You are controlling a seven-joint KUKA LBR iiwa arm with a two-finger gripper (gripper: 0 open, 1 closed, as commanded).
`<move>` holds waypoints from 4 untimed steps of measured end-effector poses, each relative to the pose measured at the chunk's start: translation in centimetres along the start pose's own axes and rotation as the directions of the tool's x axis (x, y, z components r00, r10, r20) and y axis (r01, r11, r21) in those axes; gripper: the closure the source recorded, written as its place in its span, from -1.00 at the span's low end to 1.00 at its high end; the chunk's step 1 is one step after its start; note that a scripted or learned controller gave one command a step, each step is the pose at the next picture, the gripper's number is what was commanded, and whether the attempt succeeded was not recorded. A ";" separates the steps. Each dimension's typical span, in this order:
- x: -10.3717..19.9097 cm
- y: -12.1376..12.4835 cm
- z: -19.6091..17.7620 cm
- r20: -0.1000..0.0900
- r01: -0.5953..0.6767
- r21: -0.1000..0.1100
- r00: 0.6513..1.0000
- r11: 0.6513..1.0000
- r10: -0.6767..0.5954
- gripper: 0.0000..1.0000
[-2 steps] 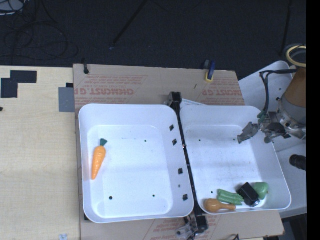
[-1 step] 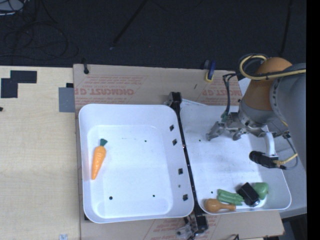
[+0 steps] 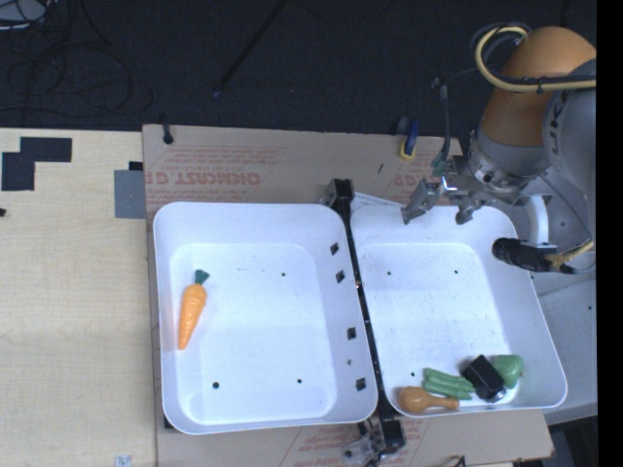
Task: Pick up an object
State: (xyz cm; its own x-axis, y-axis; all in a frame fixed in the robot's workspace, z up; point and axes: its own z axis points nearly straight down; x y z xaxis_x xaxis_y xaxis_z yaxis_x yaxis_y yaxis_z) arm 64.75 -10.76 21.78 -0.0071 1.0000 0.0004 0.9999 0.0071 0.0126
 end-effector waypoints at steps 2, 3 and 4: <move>4.4 -0.2 -11.6 0.002 -0.001 0.016 1.000 1.000 0.001 1.00; 10.3 -0.2 -10.9 0.000 -0.003 0.016 1.000 1.000 0.003 1.00; 5.5 -4.6 -8.5 0.002 -0.012 0.020 1.000 1.000 0.012 1.00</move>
